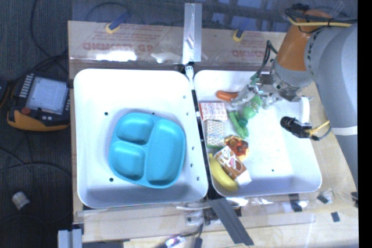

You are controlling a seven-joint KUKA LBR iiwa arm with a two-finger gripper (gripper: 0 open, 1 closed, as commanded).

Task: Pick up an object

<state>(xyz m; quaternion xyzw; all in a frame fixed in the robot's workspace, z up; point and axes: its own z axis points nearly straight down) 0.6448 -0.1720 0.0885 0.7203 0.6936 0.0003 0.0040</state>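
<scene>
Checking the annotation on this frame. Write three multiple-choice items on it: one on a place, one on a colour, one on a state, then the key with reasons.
1. Where does the divided plate lie?
A. in the left bin
B. in the right bin
C. on the floor

2. What colour is the divided plate?
A. red
B. blue
C. white

3. Where is the hand now?
A. over the left bin
B. over the right bin, at the green object
C. outside both bins

Key:
1 A: the plate sits in the left bin, apart from the other items.
2 B: it is light blue against the white bin.
3 B: the hand is low in the right bin, at the green object near the orange piece; whether it grips anything cannot be told. The banana lies at the near edge.
</scene>
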